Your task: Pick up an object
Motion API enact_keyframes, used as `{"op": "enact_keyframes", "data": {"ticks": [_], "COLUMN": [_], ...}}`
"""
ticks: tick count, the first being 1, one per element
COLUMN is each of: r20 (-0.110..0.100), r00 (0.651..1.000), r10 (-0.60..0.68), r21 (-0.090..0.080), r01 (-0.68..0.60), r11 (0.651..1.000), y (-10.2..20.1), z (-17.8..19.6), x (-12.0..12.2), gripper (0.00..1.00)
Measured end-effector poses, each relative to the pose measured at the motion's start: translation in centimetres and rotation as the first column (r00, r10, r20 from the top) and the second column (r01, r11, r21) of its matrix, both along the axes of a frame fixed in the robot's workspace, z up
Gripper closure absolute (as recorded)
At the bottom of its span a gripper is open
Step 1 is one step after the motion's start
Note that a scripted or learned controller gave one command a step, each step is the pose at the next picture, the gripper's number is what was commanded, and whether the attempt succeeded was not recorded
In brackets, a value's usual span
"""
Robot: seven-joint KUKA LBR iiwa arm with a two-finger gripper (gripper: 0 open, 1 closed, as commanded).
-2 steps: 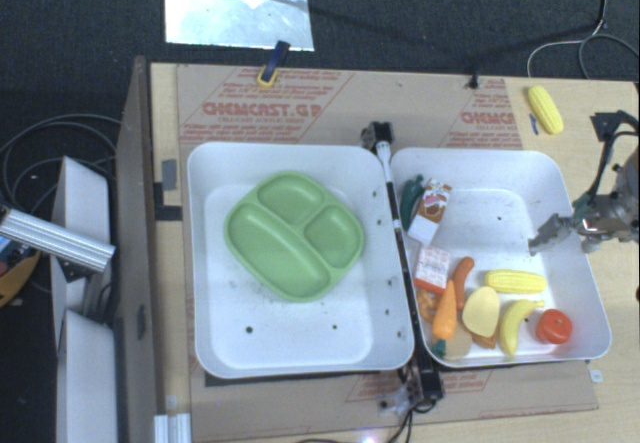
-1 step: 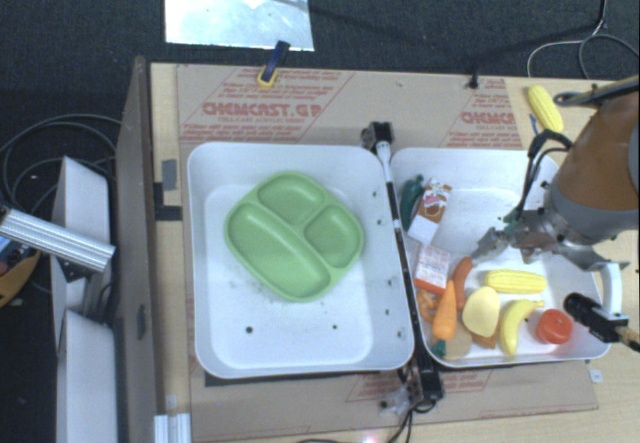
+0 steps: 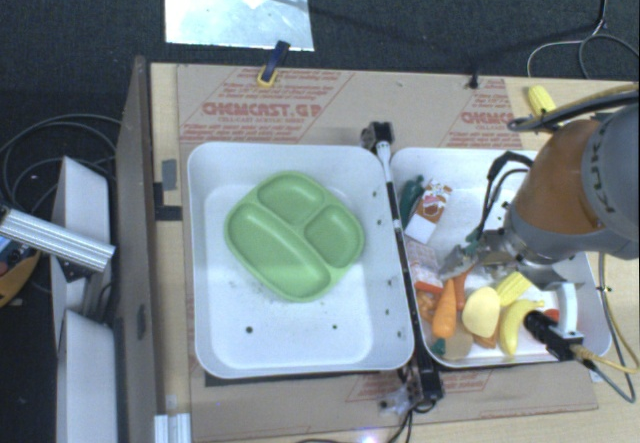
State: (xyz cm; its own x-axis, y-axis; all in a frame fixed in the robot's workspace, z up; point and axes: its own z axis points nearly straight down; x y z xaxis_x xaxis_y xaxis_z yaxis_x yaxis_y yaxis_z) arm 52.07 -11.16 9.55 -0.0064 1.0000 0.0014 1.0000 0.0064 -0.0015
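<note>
Carrot point(image 3: 445, 303), lemon point(image 3: 481, 311), bananas point(image 3: 515, 306) and a small packet point(image 3: 432, 201) heaped in right bin point(image 3: 455, 159), within reach. Tool point(image 3: 470, 256) low over the carrot, seemingly lining up a grab; grip state impossible to tell. Green plate point(image 3: 293, 234) alone in left bin point(image 3: 215, 331).

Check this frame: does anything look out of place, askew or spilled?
Nothing looks spilled or damaged. The green plate sits at a slant in the left bin. The toy food, a carrot and bananas among it, is heaped in the right bin, inside its rim, beside the arm.
</note>
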Motion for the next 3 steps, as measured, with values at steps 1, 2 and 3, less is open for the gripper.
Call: {"op": "enact_keyframes", "data": {"ticks": [1,2,3], "r20": [0.005,0.006,0.005], "r00": [1.000,1.000,1.000], "r10": [-0.006,-0.005,-0.005], "r21": [-0.003,-0.001,-0.001], "r01": [0.006,0.005,0.005], "r11": [1.000,1.000,1.000], "y": [-2.4,-2.3,-2.3], "z": [-1.1,0.0,-0.1], "x": [2.6,2.6,2.6], "gripper": [0.00,1.00,0.00]}}
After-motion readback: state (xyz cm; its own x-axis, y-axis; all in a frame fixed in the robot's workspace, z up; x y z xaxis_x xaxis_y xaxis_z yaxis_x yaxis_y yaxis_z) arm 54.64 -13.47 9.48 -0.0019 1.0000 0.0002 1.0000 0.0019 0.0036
